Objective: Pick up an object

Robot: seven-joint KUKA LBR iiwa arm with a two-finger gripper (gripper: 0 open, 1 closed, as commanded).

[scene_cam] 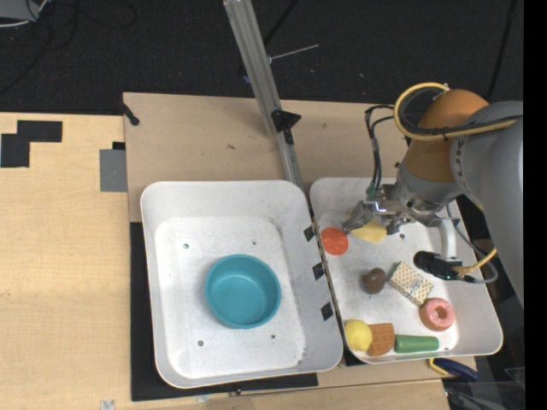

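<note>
Green toy pepper lies nearest; farther back, the pincer straddles a pale yellow piece, poised to grip; closure can't be judged.

Matt white plastic bins, faintly speckled. Glossy teal plastic bowl. Pale wood-grain bench. Ribbed metal extrusion bar. Smooth grey arm casing.

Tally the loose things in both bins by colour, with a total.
Teal: 1, the bowl in the left bin
Yellow: 2, a pale piece at the gripper, a lemon
Orange-red: 1, ball
Brown: 1, lump
Tan: 2, patterned block, cracker
Pink: 1, doughnut
Green: 1, stick
Total: 9
</note>
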